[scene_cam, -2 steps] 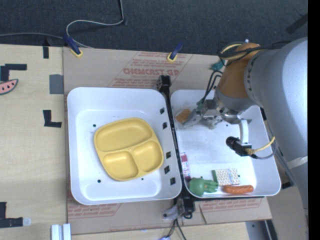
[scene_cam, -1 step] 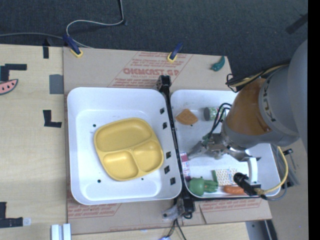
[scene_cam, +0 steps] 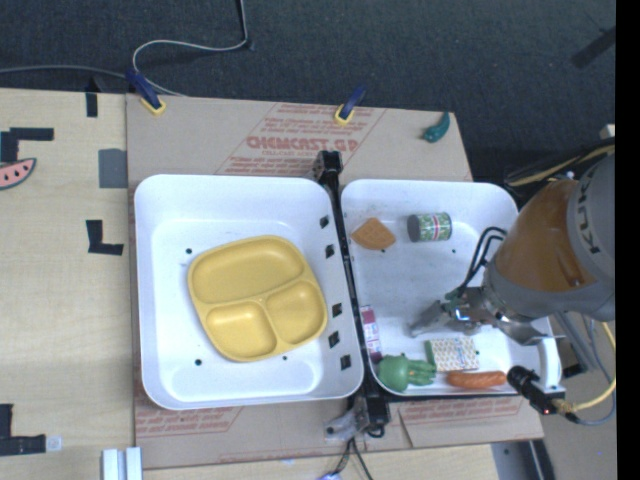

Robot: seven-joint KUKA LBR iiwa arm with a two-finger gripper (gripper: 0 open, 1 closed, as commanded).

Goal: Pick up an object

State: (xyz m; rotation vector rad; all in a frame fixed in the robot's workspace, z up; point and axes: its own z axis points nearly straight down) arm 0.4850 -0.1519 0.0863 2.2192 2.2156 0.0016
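Reaching in from the right, the end effector [scene_cam: 432, 320] hangs spread and holding nothing in the right bin [scene_cam: 400, 193], above a patterned packet [scene_cam: 451, 352]; a yellow tray [scene_cam: 258, 296] lies in the left bin [scene_cam: 160, 268].

Two shallow white plastic bins sit side by side on a brown cardboard sheet [scene_cam: 300, 138] with red lettering — left bin [scene_cam: 160, 268], right bin [scene_cam: 490, 200]. Yellow-and-blue clamps at the sheet's far edge: one [scene_cam: 147, 92] toward its left corner, one [scene_cam: 349, 107] near mid-edge. Small teal object [scene_cam: 436, 127] at far-right corner. Thin white cable [scene_cam: 190, 46] loops over dark carpet — pale wooden benchtop [scene_cam: 60, 298] at left.
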